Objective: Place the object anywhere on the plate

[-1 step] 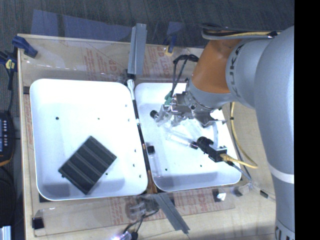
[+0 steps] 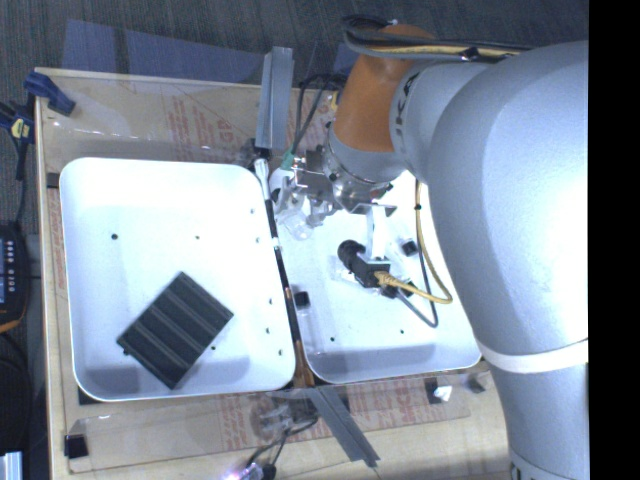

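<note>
Grey arm (image 2: 500, 198) bends over right bin (image 2: 380, 363).

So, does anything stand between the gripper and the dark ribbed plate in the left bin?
Only the adjoining bin rims lie between the gripper and the plate; nothing else visible stands on that path.
</note>
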Controlling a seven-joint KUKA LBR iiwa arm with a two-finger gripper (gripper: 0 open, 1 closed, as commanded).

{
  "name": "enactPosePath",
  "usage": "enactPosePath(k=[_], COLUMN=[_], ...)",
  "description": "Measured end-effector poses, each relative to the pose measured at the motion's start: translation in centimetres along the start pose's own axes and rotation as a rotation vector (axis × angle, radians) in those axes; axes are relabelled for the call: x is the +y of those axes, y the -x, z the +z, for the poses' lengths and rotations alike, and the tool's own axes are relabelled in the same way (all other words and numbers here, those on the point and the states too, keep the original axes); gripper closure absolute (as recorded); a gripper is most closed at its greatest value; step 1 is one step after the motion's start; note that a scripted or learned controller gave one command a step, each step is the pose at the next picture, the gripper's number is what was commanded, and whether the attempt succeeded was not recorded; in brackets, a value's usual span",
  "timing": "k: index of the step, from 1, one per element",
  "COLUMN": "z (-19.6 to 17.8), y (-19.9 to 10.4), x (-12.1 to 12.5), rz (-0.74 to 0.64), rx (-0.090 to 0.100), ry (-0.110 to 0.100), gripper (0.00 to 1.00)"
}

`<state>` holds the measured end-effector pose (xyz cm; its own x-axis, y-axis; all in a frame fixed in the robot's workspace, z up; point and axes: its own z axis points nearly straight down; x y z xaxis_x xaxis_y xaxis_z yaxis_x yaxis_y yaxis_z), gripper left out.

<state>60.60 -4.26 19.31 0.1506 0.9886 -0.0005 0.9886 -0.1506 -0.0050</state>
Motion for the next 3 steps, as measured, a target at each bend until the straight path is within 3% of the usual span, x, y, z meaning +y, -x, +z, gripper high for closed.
enactPosePath(k=[1, 2, 3], z=[0.2, -7.6, -17.7], y=[-8.1, -17.2, -25.8], x=[3.8, 2.4, 1.0], rz=[0.078, -0.155, -0.381], rx=[0.000, -0.001, 0.000], ry=[-0.001, 0.002, 0.003], gripper=[1.00, 1.00, 1.00])
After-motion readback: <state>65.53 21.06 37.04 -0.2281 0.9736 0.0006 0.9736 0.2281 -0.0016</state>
